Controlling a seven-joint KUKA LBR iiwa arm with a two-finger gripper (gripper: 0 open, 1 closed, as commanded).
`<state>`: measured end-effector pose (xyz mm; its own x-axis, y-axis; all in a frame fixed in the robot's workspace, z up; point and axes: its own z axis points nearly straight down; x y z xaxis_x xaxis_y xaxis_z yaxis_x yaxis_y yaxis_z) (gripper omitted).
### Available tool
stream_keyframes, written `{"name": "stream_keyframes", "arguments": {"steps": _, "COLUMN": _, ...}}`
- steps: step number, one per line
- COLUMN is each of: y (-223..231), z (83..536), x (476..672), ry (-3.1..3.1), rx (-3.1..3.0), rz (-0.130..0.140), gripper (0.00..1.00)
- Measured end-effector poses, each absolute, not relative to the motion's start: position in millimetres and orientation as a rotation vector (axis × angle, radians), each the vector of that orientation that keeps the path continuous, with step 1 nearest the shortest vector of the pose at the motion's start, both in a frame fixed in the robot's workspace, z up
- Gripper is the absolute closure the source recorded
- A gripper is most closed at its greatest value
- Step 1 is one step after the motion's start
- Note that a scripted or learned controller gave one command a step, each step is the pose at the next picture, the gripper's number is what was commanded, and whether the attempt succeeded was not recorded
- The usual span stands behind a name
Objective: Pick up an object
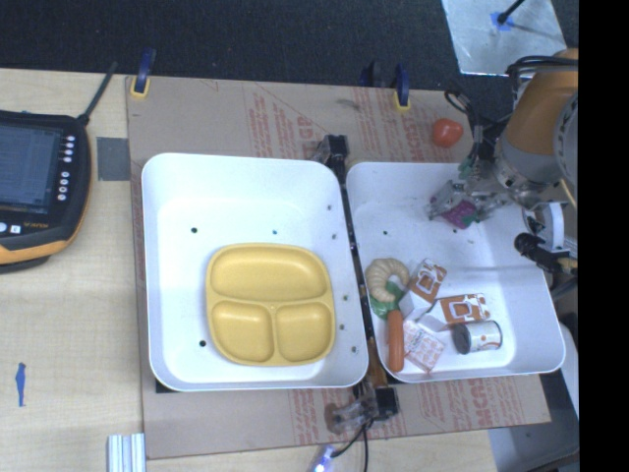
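Two shallow white bins (157, 264) face us; our gripper (458, 207) sits low in the right one, its fingers around a small purple object (460, 217).

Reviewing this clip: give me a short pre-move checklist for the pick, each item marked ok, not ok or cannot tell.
1. Gripper over the right bin: ok.
2. Small purple thing beneath the gripper: ok.
3. Thing held between the fingers: cannot tell.
4. Other items, the can and the sausage, lie apart from the gripper at the bin's near side: ok.
5. Yellow tray in the left bin, out of the way: ok.
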<state>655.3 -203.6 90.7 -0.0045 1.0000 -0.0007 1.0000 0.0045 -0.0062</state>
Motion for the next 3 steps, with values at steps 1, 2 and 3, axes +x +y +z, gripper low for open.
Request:
{"name": "stream_keyframes", "arguments": {"steps": 1, "y": -140.6, "z": 91.9, "x": 656.3, "ry": -2.227, "rx": -2.211, "rz": 0.006, "gripper": 0.0}}
{"name": "stream_keyframes", "arguments": {"steps": 2, "y": -207.7, "z": 91.8, "x": 655.9, "ry": -2.223, "rx": -2.218, "rz": 0.004, "gripper": 0.0}}
{"name": "stream_keyframes", "arguments": {"steps": 3, "y": -128.1, "z": 91.9, "x": 656.3, "ry": -2.226, "rx": -2.212, "rz": 0.005, "gripper": 0.0}}
